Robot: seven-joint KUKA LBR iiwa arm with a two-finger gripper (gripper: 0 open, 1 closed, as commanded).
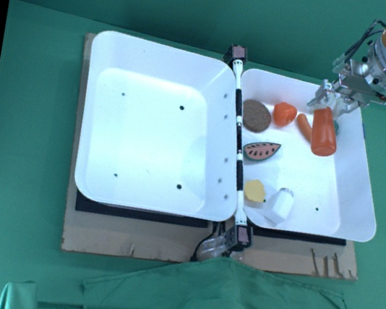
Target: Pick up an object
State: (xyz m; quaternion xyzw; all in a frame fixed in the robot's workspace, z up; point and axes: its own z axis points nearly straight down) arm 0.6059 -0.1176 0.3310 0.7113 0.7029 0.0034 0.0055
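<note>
My gripper hangs over the far part of the right bin. It is shut on the top end of an orange-red cylinder, which hangs down from the fingers, tilted slightly. A thin orange stick lies just left of the cylinder. Further left are a small red-orange tomato-like piece and a brown disc. A watermelon slice lies mid-bin. A yellow chunk and a white cup-like piece sit near the front edge.
The left bin stands beside the right one, with a black-and-white divider bar between them. Both rest on cardboard over green cloth. A loose fold of green cloth lies in front.
</note>
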